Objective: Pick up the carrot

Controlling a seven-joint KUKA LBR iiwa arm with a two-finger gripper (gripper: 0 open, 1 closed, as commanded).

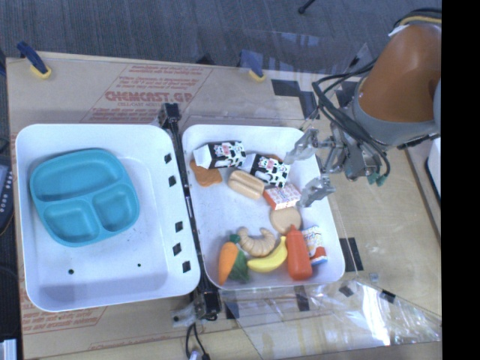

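Reaching in from the right of the frame, the arm (397, 81) holds its claw (309, 167) wide, with nothing between its fingers, over the upper right edge of the right bin (196, 201). The carrot (227, 259) lies at the lower left of that bin, tip toward the bottom edge, just beside a banana (270, 259) and a croissant (257, 240), well apart from the claw. A blue tray (82, 195) sits in the left bin (97, 283) on the desk (390, 231).
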